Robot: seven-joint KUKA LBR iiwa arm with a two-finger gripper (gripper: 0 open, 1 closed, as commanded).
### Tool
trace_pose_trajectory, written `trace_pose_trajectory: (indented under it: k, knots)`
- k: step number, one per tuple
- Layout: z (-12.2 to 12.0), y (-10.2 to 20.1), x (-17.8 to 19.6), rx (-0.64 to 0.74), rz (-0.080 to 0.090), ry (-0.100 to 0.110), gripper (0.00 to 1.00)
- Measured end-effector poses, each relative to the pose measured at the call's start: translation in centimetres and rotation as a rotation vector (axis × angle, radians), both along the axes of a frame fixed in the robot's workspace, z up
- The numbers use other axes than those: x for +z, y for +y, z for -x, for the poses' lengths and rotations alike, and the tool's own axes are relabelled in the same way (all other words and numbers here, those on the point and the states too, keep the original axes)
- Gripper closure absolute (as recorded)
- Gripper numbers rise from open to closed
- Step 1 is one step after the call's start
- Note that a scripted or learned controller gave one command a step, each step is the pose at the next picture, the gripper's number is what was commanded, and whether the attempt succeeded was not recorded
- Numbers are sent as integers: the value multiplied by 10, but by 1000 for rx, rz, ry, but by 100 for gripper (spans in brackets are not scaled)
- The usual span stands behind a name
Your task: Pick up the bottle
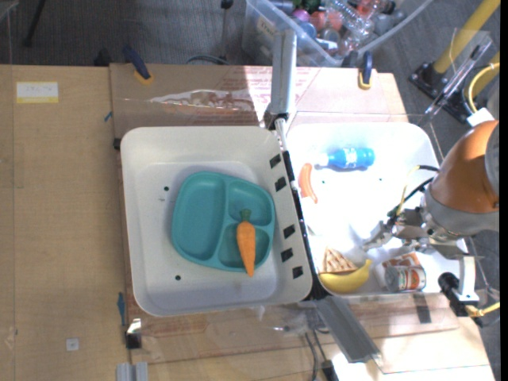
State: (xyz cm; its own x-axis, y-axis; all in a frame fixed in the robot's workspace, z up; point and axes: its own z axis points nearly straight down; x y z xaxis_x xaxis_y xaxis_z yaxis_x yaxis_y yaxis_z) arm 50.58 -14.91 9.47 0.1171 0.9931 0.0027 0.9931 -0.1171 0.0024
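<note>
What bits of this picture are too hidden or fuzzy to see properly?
- Claw in the camera view: too small and blurred against the white right bin to tell open from shut.
- Small labelled tin can: the label is too blurred to read.
- Clear plastic crate of jumbled items: cut off by the top edge, contents too tangled to name.

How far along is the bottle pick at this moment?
Nothing looks done yet: the blue bottle lies on its side near the far wall of the right bin, untouched. In hand: the gripper hangs low over that bin's near half, beside the banana and can, apart from the bottle. Left: reaching it, grasping, lifting.
</note>
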Motion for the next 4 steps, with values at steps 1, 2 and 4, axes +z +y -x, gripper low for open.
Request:
trace_pose_trajectory:
  k: [1, 2, 4]
  knots:
    - [21, -7, -4, 1, 2, -12, 0]
    - [22, 1, -4, -8, 5, -11, 0]
    - [-164, 57, -4, -109, 3, -7, 0]
